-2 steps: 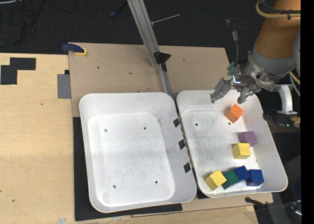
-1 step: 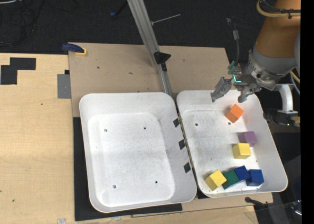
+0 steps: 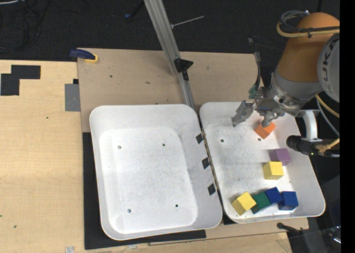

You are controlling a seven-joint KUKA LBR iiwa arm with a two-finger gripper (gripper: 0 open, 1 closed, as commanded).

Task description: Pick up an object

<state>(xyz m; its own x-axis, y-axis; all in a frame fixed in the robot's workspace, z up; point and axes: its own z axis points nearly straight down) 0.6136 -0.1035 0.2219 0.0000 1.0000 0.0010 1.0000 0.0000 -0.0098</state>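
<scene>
White left bin (image 3: pixel 111 119) beside white right bin (image 3: pixel 222 152), touching along inner edges on wooden bench (image 3: pixel 127 77). Grey arm (image 3: pixel 305 52) with orange band reaches in from right, over right bin's far end. Gripper (image 3: pixel 265 120) points down, fingers closed narrow on orange block (image 3: pixel 265 130), block tilted, at bin's upper right. Purple block (image 3: pixel 281 155) near right wall. Yellow block (image 3: pixel 273 170) just below it. Along near edge: yellow block (image 3: pixel 243 202), green block (image 3: pixel 260 201), two blue blocks (image 3: pixel 281 198), clustered, touching.
</scene>
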